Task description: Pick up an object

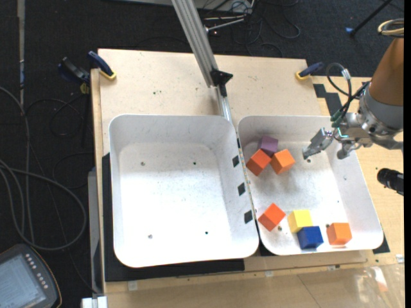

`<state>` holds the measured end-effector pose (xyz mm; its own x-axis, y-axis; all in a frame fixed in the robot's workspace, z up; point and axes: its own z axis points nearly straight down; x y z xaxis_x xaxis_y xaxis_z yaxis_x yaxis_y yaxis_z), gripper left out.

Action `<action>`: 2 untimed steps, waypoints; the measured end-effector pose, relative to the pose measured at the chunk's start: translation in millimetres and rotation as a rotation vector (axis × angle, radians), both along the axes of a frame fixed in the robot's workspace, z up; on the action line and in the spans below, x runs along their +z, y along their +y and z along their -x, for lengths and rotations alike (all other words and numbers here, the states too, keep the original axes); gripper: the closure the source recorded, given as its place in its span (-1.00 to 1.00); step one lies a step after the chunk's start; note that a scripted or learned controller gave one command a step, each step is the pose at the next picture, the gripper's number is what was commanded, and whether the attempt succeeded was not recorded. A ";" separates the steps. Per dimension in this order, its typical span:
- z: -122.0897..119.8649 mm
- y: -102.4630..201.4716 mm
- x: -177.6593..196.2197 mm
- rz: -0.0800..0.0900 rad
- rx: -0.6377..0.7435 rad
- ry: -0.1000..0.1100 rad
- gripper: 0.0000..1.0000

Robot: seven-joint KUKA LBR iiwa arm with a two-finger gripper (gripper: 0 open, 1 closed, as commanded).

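A grey robot arm with an orange band [390,76] reaches in from the right, its two-finger gripper [330,144] hovering over the upper part of the right white bin [359,191]. The fingers are spread apart with nothing between them. Just left of the gripper sit three small blocks clustered together: a purple block [269,144], an orange block [282,161] and a red-orange block [258,162]. Well below the gripper, along the bin's near edge, lie another red-orange block [271,216], a yellow block [299,220] touching a blue block [310,237], and an orange block [339,233]. Far left of the gripper is the second white bin [128,172].
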<state>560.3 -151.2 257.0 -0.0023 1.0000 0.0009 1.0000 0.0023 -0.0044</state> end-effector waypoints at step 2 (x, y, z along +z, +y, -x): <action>3.3 -4.4 -42.4 0.001 -0.003 0.000 -1.00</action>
<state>557.1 -155.6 214.6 0.0012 1.0000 0.0002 1.0000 -0.0012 -0.0048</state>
